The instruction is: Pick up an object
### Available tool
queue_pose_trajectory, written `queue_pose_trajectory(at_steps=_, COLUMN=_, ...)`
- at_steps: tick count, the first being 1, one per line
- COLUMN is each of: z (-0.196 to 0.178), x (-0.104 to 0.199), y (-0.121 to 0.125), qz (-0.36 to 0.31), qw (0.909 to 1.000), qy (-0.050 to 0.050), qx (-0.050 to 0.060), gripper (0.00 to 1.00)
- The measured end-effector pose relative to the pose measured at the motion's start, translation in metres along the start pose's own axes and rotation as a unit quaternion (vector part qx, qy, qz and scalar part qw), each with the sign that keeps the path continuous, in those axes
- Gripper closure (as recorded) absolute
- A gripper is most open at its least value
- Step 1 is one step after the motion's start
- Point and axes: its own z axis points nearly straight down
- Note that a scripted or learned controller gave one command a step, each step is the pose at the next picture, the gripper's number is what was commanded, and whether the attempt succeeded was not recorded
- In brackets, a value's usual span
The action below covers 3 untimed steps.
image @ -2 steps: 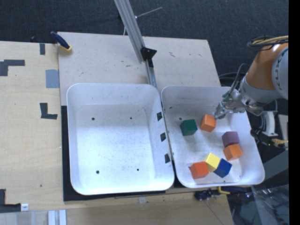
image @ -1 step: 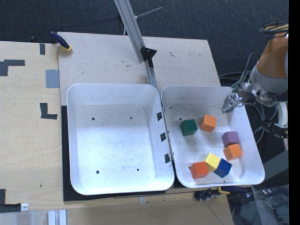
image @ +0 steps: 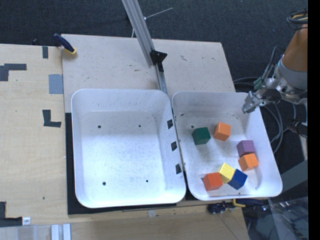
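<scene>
Pincer [image: 248, 105] above right bin's [image: 260, 129] far right rim, grip state unclear, blocks [image: 227, 173] clustered near front edge

My bins [image: 80, 134] white plastic, smooth, speckled with dark scuffs. Blocks [image: 222, 131] matt, painted-looking. Bench [image: 110, 64] pale wood, scratched. Pole [image: 137, 19] brushed metal. My gripper [image: 249, 105] dull metal.

You have two bins side by side: the left bin [image: 85, 134] beside the right bin [image: 265, 154]. Blocks [image: 227, 174] lie in the right one, mostly toward its near right corner. The gripper [image: 250, 104] sits over its far right rim.
</scene>
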Motion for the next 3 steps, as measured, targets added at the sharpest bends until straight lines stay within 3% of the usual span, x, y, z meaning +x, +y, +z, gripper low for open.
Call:
queue_pose_trajectory(at_steps=1, z=-0.057, x=0.009, y=0.007, qz=-0.001, qw=1.0, qy=0.0, qx=-0.001, gripper=1.0)
queue_pose_trajectory(at_steps=3, z=-0.058, x=0.116, y=0.019, qz=-0.003, qw=1.0, qy=0.001, qx=0.002, gripper=1.0)
